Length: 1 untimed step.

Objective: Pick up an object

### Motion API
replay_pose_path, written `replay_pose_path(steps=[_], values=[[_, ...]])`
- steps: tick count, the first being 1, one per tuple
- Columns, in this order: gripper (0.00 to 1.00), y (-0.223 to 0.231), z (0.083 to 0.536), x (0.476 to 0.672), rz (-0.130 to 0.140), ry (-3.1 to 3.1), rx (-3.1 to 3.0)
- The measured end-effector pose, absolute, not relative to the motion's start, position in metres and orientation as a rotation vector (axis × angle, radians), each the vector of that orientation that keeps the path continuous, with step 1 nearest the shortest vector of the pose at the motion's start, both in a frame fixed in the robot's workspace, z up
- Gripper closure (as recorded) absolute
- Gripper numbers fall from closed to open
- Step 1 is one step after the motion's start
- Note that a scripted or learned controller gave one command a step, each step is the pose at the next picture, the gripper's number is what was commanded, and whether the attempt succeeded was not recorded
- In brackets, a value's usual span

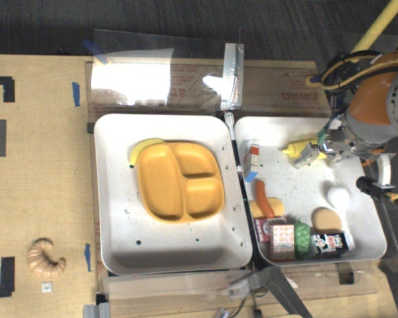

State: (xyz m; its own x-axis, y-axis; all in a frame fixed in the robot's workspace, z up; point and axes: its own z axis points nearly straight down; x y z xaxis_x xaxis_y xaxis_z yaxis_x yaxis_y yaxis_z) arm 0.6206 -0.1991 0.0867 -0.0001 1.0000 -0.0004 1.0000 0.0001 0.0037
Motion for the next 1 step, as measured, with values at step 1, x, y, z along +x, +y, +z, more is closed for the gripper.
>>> replay_pose_path(steps=[1], values=[[0.00,-0.1838,0.0860,0.6509,-0.025,2.240,2.220]])
